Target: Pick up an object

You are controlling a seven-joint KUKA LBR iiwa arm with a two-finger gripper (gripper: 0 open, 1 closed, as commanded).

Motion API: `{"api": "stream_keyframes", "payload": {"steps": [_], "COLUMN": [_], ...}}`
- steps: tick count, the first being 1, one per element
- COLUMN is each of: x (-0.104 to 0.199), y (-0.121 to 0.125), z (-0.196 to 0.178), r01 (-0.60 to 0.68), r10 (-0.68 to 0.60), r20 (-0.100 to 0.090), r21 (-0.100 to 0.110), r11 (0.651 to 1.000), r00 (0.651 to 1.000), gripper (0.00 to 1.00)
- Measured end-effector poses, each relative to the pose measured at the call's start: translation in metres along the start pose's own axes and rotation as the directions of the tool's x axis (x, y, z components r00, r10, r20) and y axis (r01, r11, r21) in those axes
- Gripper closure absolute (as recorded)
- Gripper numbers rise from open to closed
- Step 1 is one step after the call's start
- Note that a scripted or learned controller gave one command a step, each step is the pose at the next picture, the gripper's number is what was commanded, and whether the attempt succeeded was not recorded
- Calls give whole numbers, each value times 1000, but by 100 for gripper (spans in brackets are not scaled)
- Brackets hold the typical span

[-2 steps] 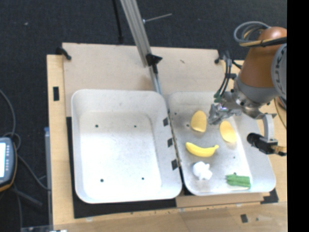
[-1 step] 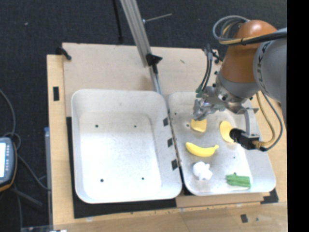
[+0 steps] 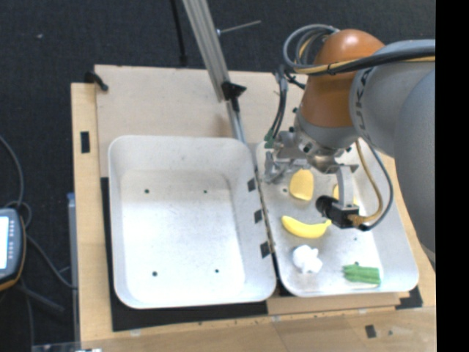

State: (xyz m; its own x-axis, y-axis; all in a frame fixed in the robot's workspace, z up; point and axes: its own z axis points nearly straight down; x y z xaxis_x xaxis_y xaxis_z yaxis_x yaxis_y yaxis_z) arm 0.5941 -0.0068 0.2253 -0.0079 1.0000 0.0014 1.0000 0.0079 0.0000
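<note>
In the right bin (image 3: 399,249) lie a yellow banana (image 3: 305,227), a rounded yellow piece (image 3: 301,185), a small white lump (image 3: 307,259) and a green item (image 3: 362,273). My gripper (image 3: 283,166) hangs low over the bin's upper left part, beside the wall it shares with the left bin. It is just left of the rounded yellow piece. The orange wrist band (image 3: 338,79) and grey arm cover the bin's far end. Nothing can be seen held.
The left white bin (image 3: 121,196) lies beside the right one. A slanted aluminium pole (image 3: 209,42) stands behind the bins, near the gripper. Cables and a black connector (image 3: 333,210) hang from the wrist over the banana's right end.
</note>
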Motion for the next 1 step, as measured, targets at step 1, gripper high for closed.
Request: {"api": "stream_keyframes", "payload": {"steps": [1], "x": [47], "y": [-3], "z": [2], "r01": [-1], "r10": [1], "r20": [0], "r21": [2], "r11": [1000], "r00": [1000], "gripper": [100]}}
